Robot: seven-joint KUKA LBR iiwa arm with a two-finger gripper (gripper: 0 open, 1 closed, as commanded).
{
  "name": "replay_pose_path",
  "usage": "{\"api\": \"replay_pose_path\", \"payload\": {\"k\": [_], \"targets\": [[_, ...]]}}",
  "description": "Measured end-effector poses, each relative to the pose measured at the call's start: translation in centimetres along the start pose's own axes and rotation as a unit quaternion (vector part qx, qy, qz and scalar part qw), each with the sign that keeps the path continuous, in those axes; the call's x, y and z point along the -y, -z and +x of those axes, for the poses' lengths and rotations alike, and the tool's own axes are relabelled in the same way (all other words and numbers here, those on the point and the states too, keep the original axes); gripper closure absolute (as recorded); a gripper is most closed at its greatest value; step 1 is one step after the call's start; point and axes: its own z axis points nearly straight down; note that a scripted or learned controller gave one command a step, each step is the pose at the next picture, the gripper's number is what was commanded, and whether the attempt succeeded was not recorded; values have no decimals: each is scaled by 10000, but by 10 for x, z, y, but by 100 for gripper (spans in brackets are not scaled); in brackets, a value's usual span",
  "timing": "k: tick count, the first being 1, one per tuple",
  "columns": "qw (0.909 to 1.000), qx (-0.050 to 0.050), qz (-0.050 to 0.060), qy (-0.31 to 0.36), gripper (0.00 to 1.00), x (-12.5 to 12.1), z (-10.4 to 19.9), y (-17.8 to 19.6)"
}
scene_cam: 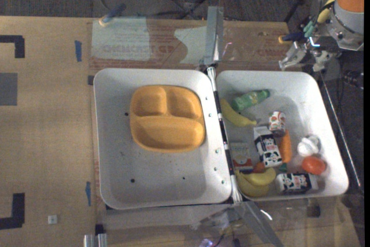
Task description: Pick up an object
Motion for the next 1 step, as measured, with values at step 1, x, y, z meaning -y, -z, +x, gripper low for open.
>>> {"api": "replay_pose_path", "payload": {"k": [1], "targets": [[9961,10,-28,-884,0,-9,9,-172]]}}
